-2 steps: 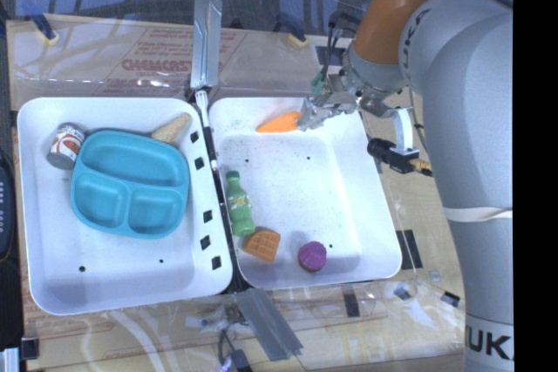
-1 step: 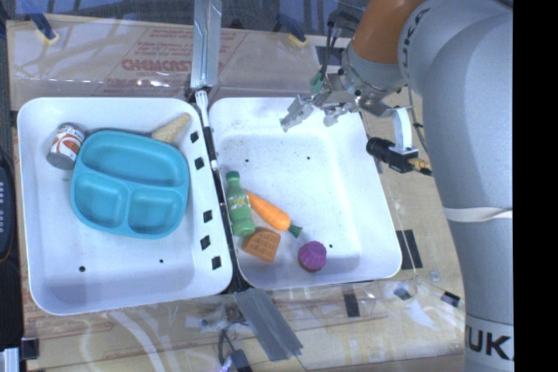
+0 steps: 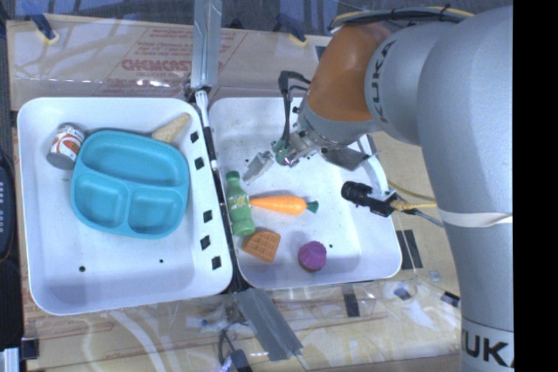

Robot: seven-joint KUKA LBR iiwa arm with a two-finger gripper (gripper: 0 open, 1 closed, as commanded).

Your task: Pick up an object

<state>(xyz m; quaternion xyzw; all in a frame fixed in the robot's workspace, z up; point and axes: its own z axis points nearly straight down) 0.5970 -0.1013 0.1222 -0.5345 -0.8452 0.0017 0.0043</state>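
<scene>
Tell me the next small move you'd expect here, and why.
Probably a short drop toward the carrot. The tool hangs above the right bin with nothing between its fingers, and the carrot lies just below it in this view, apart from the green bottle and the purple piece.

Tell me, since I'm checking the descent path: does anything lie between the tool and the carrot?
Nothing visible does. The tool hangs over bare bin floor just above the carrot; the green bottle lies at the carrot's left end.
</scene>
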